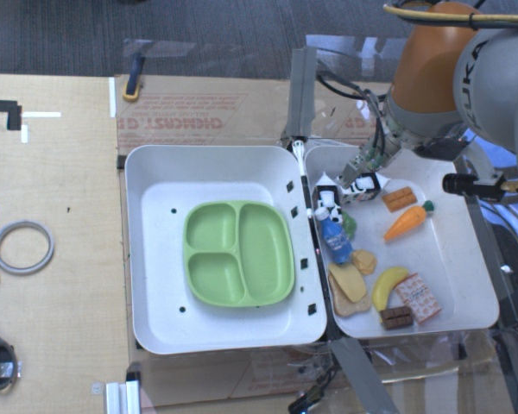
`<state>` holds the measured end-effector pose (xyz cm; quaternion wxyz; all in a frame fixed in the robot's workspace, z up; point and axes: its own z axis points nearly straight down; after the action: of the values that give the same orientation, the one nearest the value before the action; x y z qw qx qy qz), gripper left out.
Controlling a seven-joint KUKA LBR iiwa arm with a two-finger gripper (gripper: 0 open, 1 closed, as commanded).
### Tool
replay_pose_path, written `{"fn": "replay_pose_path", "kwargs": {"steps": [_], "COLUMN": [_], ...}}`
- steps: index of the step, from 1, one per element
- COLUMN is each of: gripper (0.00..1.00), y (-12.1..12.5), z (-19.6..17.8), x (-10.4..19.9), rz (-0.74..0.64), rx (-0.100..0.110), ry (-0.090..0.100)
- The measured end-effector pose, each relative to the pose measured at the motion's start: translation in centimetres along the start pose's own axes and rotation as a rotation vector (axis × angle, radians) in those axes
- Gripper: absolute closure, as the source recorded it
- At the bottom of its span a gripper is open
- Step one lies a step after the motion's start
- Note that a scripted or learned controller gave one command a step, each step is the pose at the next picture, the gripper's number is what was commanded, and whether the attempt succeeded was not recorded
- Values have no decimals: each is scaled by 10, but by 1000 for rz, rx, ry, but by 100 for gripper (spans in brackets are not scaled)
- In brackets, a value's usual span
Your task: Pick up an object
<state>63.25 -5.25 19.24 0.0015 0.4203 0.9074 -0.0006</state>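
Two white bins sit side by side on a wooden bench, seen from above. On the left bin's (147, 231) floor lies a green plate (239, 253) with three sections. A roll of grey tape (21, 247) lies on the bench far to the left.

Toys are in the right bin (466, 274). An orange carrot (407, 222) with a green tip lies near the middle, and a small orange block (399, 199) is just above it. A blue bottle (334, 235) lies by the left wall, with a slice of bread (348, 281) below it. A yellow banana (387, 286) is near the front, next to a pink box (419, 297) and a brown bar (396, 318).

The grey and orange arm (440, 59) comes in from the top right. Its gripper (360, 176) hangs low at the back left corner of the right bin, close to a small black and white thing (361, 186). You cannot tell if the gripper is open or closed, or if it has anything.
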Motion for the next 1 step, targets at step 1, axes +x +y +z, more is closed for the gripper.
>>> {"fn": "replay_pose_path", "kwargs": {"steps": [1], "gripper": [0], "y": [0], "z": [0], "x": [0], "rz": [0], "rx": [0], "ry": [1]}}
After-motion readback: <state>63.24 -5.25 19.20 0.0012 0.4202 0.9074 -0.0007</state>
